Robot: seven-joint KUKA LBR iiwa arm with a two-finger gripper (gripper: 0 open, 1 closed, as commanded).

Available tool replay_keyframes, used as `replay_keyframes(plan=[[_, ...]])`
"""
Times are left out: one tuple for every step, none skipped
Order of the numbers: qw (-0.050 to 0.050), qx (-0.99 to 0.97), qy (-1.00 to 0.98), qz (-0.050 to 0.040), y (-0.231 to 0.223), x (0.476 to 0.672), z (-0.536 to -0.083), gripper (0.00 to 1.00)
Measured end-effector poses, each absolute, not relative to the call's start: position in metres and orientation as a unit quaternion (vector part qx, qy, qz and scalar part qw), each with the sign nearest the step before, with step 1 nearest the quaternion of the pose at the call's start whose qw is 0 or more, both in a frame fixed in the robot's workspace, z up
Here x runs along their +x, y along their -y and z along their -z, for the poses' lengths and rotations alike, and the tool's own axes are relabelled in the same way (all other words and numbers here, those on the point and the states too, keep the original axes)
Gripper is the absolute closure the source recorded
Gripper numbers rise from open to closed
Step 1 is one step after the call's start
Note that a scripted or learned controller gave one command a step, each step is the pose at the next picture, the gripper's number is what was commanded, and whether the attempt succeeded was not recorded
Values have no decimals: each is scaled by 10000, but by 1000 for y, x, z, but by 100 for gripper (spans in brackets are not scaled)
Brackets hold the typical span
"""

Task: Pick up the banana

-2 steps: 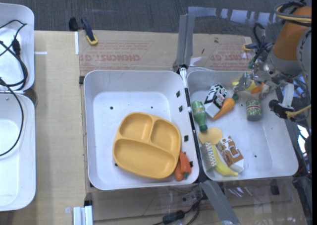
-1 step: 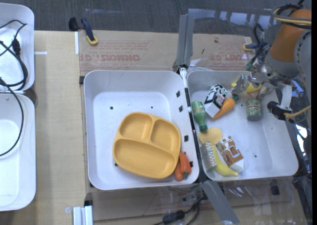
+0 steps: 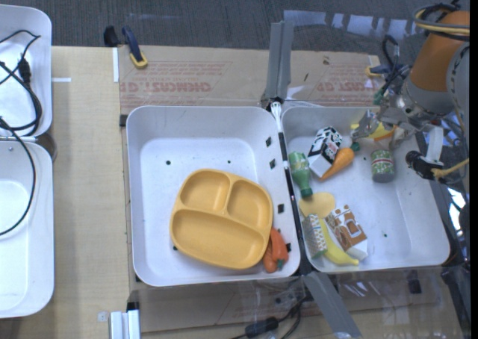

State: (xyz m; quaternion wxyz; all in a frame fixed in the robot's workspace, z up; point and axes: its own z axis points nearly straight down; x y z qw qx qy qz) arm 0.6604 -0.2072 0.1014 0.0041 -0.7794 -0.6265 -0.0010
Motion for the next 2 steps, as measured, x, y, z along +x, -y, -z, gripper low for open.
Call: replay_keyframes(plan=[[40,-7994,6008,46,206,663,-98,0],[2,-7992,6011,27,209,662,-107,100]])
